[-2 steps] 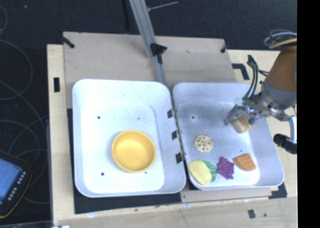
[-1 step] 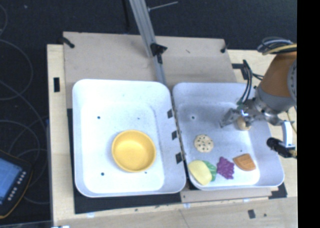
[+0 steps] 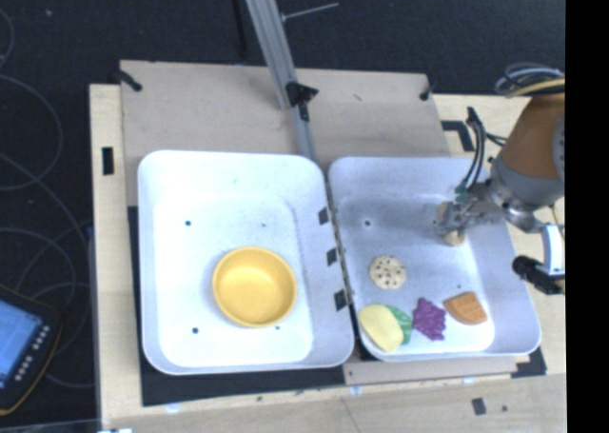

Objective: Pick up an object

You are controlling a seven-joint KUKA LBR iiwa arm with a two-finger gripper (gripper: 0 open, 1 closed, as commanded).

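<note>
The likeliest thing to pick is the round tan cookie with dark chips (image 3: 387, 272). It lies flat on the floor of the right white bin (image 3: 400, 195), down and to the left of the two-finger gripper (image 3: 455, 227) in the camera view, toward the wall between the bins. It stands near the gripper but clearly apart from it, with bare bin floor between them. Being round, it has no long axis, so I judge that any closing direction would serve; the move turns on shifting sideways over it before descending. Farther off, along the bin's front edge, three more pieces lie in a row. The orange wedge-shaped piece (image 3: 466, 308) is almost straight below the gripper in the view. The purple bunch of toy grapes (image 3: 429, 318) is just beside that, and the yellow-and-green rounded piece (image 3: 383, 326) is at the front left corner. The gripper hangs low over the right rear part of the bin. A small tan spot at its tip is too small to identify, and I cannot tell whether the gripper is spread or closed. Well apart, a yellow round bowl (image 3: 253, 285) sits in the left white bin (image 3: 181, 184).
</note>
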